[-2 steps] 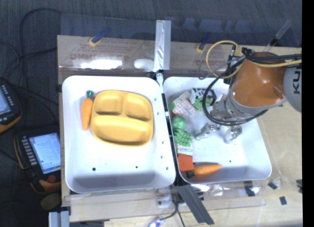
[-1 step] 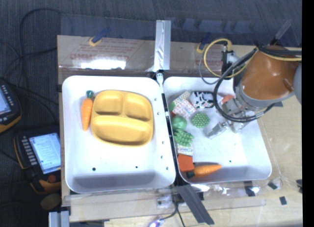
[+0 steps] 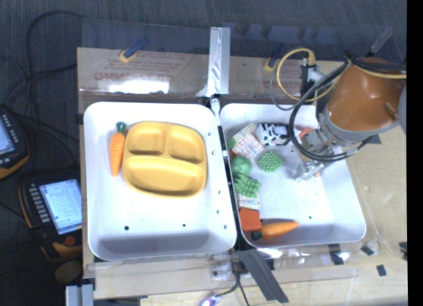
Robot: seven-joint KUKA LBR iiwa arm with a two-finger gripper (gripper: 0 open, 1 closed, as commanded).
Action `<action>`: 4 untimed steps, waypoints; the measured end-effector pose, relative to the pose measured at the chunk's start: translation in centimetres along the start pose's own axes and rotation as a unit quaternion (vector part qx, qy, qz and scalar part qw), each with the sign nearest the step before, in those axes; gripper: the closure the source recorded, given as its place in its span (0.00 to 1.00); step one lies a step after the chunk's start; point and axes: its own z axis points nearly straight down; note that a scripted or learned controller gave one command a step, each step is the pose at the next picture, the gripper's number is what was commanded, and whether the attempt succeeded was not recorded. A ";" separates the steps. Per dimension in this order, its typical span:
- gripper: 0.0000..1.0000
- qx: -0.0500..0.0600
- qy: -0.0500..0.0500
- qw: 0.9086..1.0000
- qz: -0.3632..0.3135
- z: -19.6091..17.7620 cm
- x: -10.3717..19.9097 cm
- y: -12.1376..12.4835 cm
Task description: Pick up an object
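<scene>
Smooth tapered carrot [image 3: 277,229] at right bin's [image 3: 344,222] front | bumpy green ball [image 3: 269,161] | claw [image 3: 305,169] state unclear

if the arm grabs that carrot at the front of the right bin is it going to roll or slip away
Probably. The carrot looks round and tapered, so it may roll or squirt out of a pinch. Its glossy surface suggests light, slippery plastic. It lies against the right bin front wall, crowding a grasp.

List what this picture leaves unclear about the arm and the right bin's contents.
- End effector: fingers blurred and small under the wrist; nothing visibly held.
- Black-and-white item: too small to identify.
- Red packet: partly covered by the carrot.
- Arm: cut off at the right edge.
</scene>
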 end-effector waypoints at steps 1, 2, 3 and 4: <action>1.00 0.000 0.004 0.970 -0.241 0.8 -0.7 4.2; 1.00 0.000 0.003 0.992 -0.126 1.0 -2.0 -2.9; 1.00 -0.005 0.000 0.999 0.039 -13.0 -2.2 -8.4; 1.00 0.000 0.001 0.991 -0.137 -2.4 2.2 -7.9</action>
